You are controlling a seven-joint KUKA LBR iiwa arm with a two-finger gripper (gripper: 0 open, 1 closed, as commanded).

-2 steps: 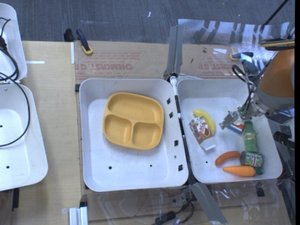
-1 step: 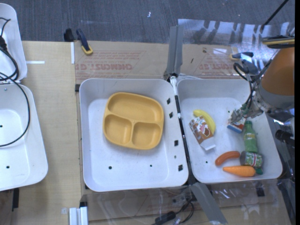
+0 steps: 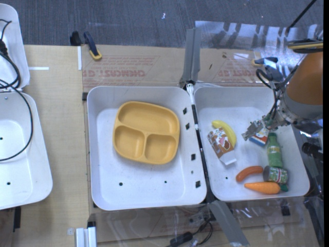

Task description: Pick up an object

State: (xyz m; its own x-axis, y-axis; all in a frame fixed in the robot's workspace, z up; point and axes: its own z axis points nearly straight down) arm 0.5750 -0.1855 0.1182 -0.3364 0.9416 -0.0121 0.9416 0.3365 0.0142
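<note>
**Gripper sitting low over the right bin's toys**

I am watching the arm reaching in from the right, its orange band filling the upper right corner. The gripper is hanging down into the right bin, at the upper right part of its floor. From this slanted overhead angle I am not managing to tell how the tool is set, or whether anything is caught in it; the metal parts are blurring into the clutter beneath.

Just below the gripper I am seeing a small blue and red item, too small for me to name, and it may be touching the tool. Right beside that, a green bottle is lying lengthwise along the right wall. Below the bottle, a dark green can is resting on its side, with an orange carrot just in front of it and a red sausage to its left, both near the front wall.

Toward the bin's middle, well apart from the gripper, a yellow banana is lying against a brown and white carton, the two touching.

In the left bin, a yellow divided plate with three compartments is lying flat, slightly toward the back. The two bins are standing side by side on the tan bench.
</note>
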